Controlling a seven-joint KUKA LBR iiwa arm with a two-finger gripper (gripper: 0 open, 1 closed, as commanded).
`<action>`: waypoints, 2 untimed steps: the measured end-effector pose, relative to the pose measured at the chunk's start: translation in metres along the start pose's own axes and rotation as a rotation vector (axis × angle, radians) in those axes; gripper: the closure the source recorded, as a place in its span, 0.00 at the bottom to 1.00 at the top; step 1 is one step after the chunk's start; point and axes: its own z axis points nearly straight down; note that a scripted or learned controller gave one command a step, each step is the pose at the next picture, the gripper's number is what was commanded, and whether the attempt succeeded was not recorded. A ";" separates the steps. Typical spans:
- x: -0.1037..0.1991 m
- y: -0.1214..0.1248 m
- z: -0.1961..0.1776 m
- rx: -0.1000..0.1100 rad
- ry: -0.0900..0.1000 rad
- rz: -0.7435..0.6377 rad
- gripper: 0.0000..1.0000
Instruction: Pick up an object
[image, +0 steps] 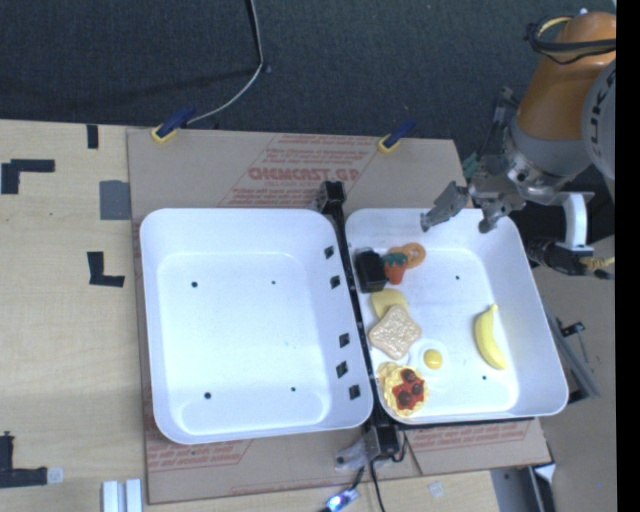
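Observation:
My gripper (463, 212) hangs over the back edge of the right bin (530, 300), its two fingers spread apart with nothing between them. Below it in that bin lie a black block (369, 268), an orange carrot-like toy (405, 258), a pale yellow wedge (389, 299), a tan cracker (395, 331), a fried egg (432, 357), a yellow banana (489, 337) and a small pizza piece with red dots (404, 389). The carrot toy is the nearest object, down and to the left of the fingers.
The left bin (240, 320) sits beside the right one, with a black divider strip (342, 290) between them. Both rest on a cardboard sheet (290, 170) on the wooden bench. A black cable (255, 60) runs across the dark backdrop.

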 end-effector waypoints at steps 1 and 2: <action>0.041 0.007 0.076 0.007 0.002 -0.003 0.00; 0.039 0.006 0.172 -0.005 0.001 0.001 0.00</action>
